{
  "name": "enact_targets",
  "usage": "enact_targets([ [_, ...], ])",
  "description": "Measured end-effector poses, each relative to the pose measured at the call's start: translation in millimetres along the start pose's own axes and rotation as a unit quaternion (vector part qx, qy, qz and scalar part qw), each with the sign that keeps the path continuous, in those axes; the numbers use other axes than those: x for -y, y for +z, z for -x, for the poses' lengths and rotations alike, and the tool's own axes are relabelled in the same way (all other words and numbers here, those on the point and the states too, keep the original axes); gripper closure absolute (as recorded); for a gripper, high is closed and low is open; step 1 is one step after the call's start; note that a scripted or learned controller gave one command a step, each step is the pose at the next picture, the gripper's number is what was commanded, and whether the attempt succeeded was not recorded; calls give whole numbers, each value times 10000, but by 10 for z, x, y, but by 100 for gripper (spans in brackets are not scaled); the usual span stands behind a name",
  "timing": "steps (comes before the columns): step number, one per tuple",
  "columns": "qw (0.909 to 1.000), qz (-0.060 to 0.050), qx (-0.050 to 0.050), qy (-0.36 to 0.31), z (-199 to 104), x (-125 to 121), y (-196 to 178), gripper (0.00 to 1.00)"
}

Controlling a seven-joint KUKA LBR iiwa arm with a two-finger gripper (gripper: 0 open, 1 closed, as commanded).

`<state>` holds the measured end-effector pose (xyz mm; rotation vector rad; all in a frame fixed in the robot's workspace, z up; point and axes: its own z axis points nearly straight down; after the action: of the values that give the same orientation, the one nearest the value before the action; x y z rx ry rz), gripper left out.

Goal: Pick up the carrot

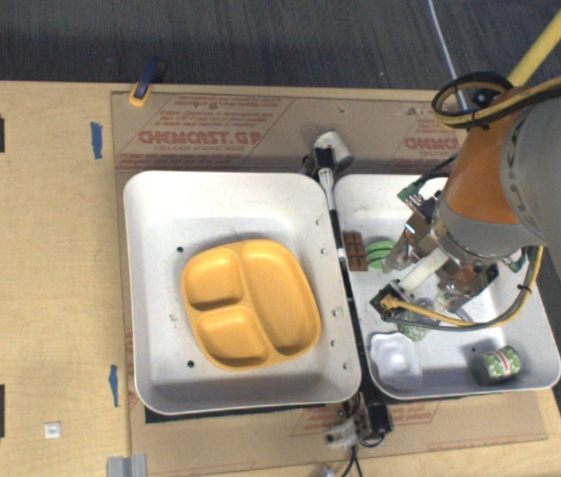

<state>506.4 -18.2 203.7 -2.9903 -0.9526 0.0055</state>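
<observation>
Arm (pixel 518 167): grey body with an orange band, entering from the right of the frame and reaching down over the right bin.
Gripper (pixel 427 288): low inside the right bin, near its middle, surrounded by its own brackets and a yellow cable; whether it is released or clenched cannot be told from this angle, and nothing can be made out in its grasp.
Carrot: cannot be picked out with any certainty (the wrist hides much of the right bin's middle).
Left bin (pixel 151 266): white, centre of the frame, holding a yellow divided plate (pixel 250 303) with three compartments, lying flat and slightly turned.
Right bin (pixel 543 361): white, touching the left bin along a shared edge.
Brown block (pixel 355 252): at the right bin's left wall, just left of the gripper.
Green item (pixel 380 253): just beside the brown block, partly under the gripper hardware.
White cup (pixel 396 356): lower left corner of the right bin.
Green can (pixel 496 363): on its side, lower right of the right bin, well apart from the cup.
Bench (pixel 42 296): tan board with blue tape marks.
</observation>
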Motion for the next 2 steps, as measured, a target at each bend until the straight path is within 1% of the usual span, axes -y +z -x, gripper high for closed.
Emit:
enact_targets([
  [1, 9815, 5, -2, -1913, 460, -174, 195, 0],
  [2, 9816, 12, -11, -1911, 450, -176, 92, 100],
])
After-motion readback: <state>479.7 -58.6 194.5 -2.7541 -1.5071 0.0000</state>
